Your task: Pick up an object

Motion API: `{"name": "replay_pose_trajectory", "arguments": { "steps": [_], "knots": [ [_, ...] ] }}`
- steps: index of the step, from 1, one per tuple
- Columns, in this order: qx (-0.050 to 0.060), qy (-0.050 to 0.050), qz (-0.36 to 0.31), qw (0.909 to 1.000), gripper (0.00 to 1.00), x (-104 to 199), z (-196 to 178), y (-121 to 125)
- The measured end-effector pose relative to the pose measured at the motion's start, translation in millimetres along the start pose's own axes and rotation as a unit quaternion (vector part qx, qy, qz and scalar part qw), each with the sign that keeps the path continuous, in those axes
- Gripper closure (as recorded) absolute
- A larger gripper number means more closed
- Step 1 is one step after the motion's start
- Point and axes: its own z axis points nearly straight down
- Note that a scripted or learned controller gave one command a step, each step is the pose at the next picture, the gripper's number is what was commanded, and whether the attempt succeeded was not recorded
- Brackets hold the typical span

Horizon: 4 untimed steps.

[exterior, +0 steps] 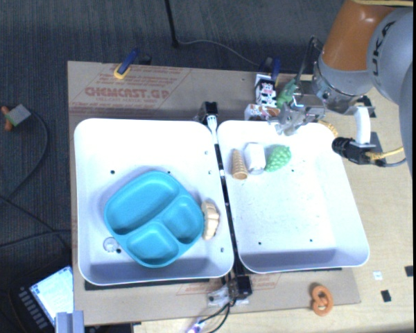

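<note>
I see my gripper (291,120) hovering at the far rim of the right bin (298,214); whether the jaws are spread or closed, I cannot tell. Just below the jaws, toward the near side, lies a green bumpy toy (278,157), its long axis tilted, tip pointing back up toward the jaws. Left of it sit a white cup (254,156) and an ice-cream cone (238,164).

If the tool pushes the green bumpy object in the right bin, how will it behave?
The green bumpy object looks small and rounded, so it is probably light and may roll. It seems to touch the white piece, so a push would likely shift that too.
</note>
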Motion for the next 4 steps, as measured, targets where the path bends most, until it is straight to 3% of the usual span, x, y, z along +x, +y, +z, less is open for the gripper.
{"name": "replay_pose_trajectory", "arguments": {
  "steps": [1,2,4],
  "knots": [
    [0.001,-0.001,0.001,1.0000,1.00,-42.5,20.3,-24.8],
    [0.001,-0.001,0.001,1.0000,1.00,-117.0,22.9,-96.7],
    [0.000,0.000,-0.001,1.0000,1.00,-31.4,19.0,24.4]
  ]
}}
